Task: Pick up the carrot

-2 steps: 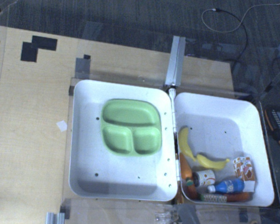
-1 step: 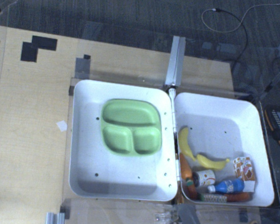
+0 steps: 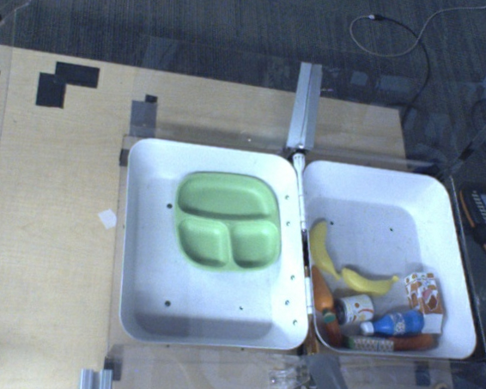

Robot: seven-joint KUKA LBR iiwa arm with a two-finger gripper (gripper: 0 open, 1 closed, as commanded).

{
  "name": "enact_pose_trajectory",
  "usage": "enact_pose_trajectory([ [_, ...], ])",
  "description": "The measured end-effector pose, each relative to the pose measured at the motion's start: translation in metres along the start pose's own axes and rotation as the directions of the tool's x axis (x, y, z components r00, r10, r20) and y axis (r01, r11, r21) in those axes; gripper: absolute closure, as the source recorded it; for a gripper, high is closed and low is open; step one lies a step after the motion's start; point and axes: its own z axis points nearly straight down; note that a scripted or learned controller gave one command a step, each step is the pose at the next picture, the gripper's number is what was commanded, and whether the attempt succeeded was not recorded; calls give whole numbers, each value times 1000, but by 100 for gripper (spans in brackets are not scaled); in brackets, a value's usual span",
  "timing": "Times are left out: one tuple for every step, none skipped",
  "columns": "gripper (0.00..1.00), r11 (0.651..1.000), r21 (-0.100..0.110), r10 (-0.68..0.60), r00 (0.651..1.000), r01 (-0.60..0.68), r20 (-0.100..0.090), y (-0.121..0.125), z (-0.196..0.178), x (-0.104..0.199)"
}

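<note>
A tapered orange carrot point(image 3: 321, 296) is lying against the left wall of the right white bin point(image 3: 381, 195), touching a curved yellow banana point(image 3: 348, 275), while a glossy green three-compartment tray point(image 3: 227, 220) is sitting in the left bin point(image 3: 147, 240) on the pale wooden table point(image 3: 40, 237).

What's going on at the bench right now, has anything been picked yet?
Nothing is being handled yet. The carrot lies untouched in the right bin, along its left wall, crowded among a banana, a small can, a blue bottle and a snack packet at the near end. The left bin holds a green divided tray.
</note>
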Motion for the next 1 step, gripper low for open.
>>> enact_pose_trajectory([
  [100, 1000, -3, -8, 1000, 8, -4, -1, -12, 1],
])
